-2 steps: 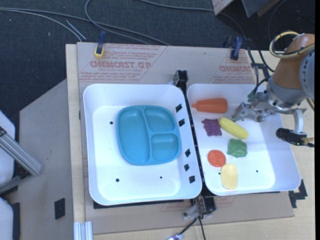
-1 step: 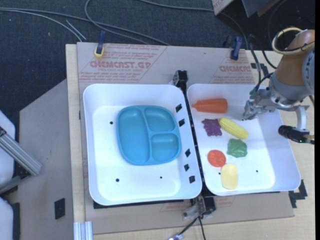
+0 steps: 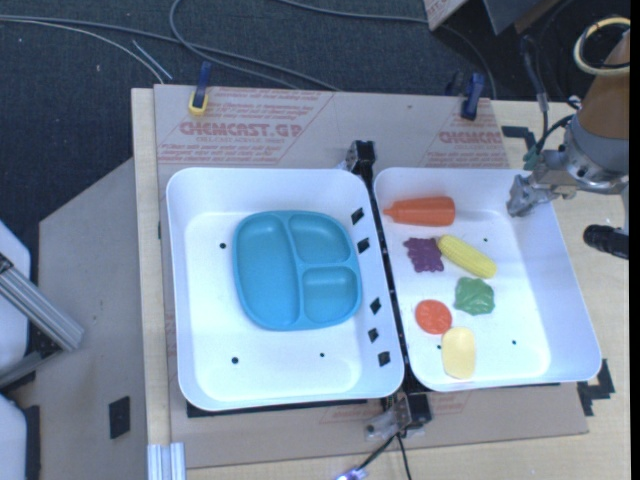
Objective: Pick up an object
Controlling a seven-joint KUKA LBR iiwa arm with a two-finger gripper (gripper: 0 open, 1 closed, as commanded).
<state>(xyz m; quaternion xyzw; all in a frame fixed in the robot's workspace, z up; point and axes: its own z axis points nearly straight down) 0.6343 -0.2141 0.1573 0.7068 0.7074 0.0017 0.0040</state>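
Hovering over right bin far corner: fingers, near carrot.

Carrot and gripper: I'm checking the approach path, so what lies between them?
In the camera view, bare white bin floor lies between the carrot and the gripper; the corn sits below that stretch.
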